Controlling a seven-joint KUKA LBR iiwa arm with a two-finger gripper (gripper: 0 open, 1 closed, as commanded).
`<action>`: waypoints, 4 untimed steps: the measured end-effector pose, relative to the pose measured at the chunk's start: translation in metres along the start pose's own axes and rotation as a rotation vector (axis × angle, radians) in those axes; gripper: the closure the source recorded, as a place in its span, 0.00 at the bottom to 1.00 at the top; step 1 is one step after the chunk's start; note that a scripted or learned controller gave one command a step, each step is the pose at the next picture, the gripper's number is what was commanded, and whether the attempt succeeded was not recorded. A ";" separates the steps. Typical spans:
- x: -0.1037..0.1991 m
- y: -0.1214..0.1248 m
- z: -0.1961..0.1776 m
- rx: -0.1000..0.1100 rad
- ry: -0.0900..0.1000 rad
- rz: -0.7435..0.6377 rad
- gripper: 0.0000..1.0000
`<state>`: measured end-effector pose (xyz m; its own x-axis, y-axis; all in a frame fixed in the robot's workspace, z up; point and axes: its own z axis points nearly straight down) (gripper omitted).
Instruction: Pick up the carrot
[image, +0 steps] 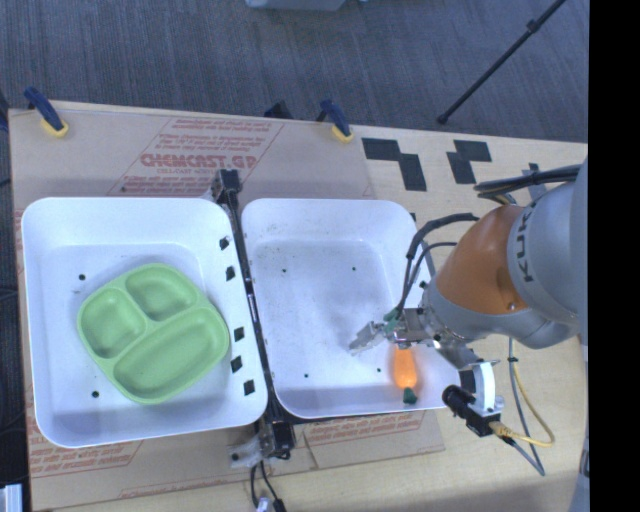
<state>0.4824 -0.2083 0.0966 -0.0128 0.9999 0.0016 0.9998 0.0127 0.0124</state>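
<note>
In the right bin (300, 230), at its five o'clock corner: carrot (405, 370), orange, green stub end, lying against the wall. Gripper (380, 334) at carrot's eleven o'clock, just beside it; finger spread cannot be told, nothing apparently held. Step: approach. Next: centre over carrot, descend. Cardboard (200, 155) lettering, red, seemingly "CHEMCAST GP".

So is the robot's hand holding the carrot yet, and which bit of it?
I can't tell. The gripper sits right above the carrot, near its top end, in the right bin.
</note>
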 end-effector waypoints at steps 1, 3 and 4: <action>-0.001 -0.001 -0.009 0.004 0.000 -0.003 1.00; -0.003 -0.005 -0.090 0.014 -0.001 0.007 0.00; 0.037 -0.005 0.005 0.015 0.000 0.005 0.00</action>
<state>0.4765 -0.1709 0.0914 -0.0074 1.0000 0.0013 1.0000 0.0074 -0.0022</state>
